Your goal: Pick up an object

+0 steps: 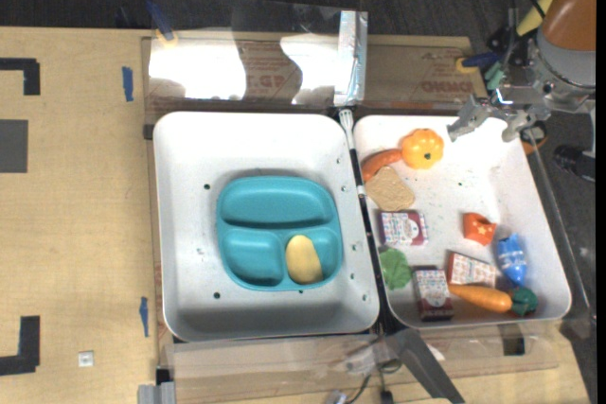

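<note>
While the gripper (pixel 494 120) hangs over the far right corner of the right bin (pixel 547 232), its two grey fingers (pixel 466 121) stand spread wide with nothing between them and nothing touching them. The arm (pixel 568 33) comes in from the right above that corner, its orange band showing just behind the wrist, with yellow cable looped beyond it.

At the near edge of the right bin, farthest from the gripper, lie a toy carrot (pixel 483 298), a small red and white carton (pixel 431 289) and a green leafy piece (pixel 396 268). A little closer to the gripper sit a second carton (pixel 471 269), a blue bottle-shaped toy (pixel 510 258), a small orange-red block (pixel 478 228) and a pink-labelled packet (pixel 402 227). Closer still, to the gripper's left, are a round brown slice like bread (pixel 390 190), a red-orange sausage-like piece (pixel 379 161) and a yellow-orange toy pepper (pixel 421 148), which lies nearest the fingers yet apart from them.

Directly below the gripper the bin floor is bare, and that open patch runs along the right wall toward the orange-red block.

Well to the gripper's left, in the left bin (pixel 180 203), a teal divided tray (pixel 275 232) holds a yellow potato-shaped toy (pixel 303 258) in its near right compartment. Beyond both bins stands a clear plastic sheet (pixel 256 61) on cardboard.
</note>
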Robot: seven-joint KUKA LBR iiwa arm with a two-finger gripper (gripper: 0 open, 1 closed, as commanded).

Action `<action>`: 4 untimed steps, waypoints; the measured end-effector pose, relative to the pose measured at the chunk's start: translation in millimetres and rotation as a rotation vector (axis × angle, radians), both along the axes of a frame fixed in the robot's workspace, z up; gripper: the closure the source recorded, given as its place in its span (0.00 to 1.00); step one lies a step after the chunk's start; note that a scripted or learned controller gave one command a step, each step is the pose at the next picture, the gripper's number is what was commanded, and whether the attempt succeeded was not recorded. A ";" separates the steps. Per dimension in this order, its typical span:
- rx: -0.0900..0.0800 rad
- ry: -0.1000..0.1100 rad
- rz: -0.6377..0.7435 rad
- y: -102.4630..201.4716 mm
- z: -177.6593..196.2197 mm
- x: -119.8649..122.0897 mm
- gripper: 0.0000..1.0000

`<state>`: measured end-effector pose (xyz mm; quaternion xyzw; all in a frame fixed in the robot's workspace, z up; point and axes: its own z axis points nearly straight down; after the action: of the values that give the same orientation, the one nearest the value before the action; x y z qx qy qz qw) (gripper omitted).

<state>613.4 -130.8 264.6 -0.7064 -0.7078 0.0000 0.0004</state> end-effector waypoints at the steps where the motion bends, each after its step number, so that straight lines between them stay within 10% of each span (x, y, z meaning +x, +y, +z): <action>1: -0.001 -0.002 0.214 0.8 -66.7 53.7 0.00; 2: -0.001 0.004 0.350 14.4 -177.8 52.9 0.00; 3: -0.003 -0.004 0.351 15.3 -165.9 55.3 1.00; 4: 0.003 0.001 0.364 -35.8 -178.7 53.8 1.00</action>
<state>667.1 -166.7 85.9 -0.5668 -0.8239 -0.0007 0.0016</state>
